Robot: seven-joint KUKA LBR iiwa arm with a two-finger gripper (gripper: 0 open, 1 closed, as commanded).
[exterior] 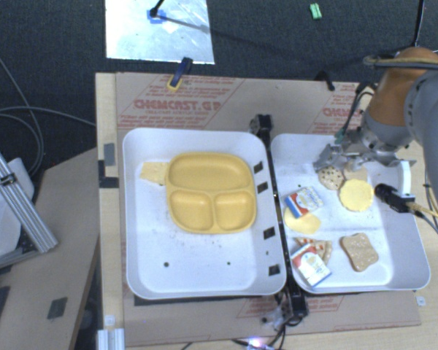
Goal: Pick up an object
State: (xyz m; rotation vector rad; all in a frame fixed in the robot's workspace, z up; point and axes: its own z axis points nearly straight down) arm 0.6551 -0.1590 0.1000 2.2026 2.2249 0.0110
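The pincer (pixel 334 160), whose grip state I cannot tell, hovers at twelve o'clock in the right bin (pixel 409 265), touching a speckled cookie (pixel 329 176), with a yellow disc (pixel 356 195) just beside at four o'clock and toast (pixel 359 251) well apart.

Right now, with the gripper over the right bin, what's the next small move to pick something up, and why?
Probably a short drop straight down onto the cookie. The gripper sits at the far side of the right bin, just above that cookie, which lies flat and apart from the yellow disc beside it. Whether its fingers are spread can't be told from here, so check that first.
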